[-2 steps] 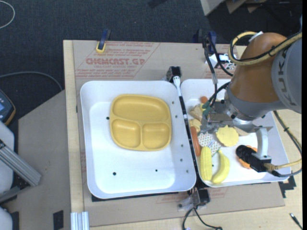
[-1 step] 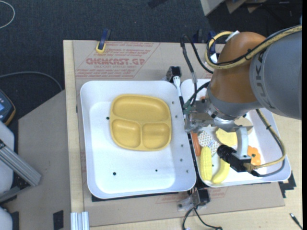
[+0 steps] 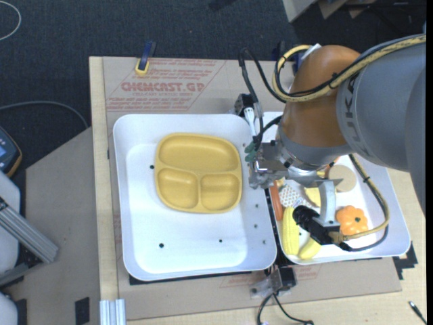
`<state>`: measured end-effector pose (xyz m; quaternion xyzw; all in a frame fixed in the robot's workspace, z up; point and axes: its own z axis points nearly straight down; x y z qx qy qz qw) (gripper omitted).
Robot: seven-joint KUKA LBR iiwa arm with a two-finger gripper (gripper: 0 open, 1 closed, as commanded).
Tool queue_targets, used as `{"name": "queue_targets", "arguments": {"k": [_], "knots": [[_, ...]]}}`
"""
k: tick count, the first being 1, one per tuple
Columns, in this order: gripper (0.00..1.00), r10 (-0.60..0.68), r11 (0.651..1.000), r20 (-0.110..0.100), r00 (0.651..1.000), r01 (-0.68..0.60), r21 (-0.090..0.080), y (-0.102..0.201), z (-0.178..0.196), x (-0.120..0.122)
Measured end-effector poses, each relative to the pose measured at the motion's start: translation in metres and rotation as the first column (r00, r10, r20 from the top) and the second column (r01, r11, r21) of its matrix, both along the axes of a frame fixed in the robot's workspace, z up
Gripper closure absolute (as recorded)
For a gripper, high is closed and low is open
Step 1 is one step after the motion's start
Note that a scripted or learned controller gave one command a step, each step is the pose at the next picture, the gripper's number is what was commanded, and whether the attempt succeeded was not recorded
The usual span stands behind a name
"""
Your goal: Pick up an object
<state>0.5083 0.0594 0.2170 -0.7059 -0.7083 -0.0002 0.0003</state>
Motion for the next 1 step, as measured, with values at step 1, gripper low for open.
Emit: {"name": "queue_targets", "arguments": {"k": [1], "knots": [[1.0, -0.003, 1.0, 0.003, 1.0, 0.003, -0.001, -0.0055, 0.0182, 0.0038]]}}
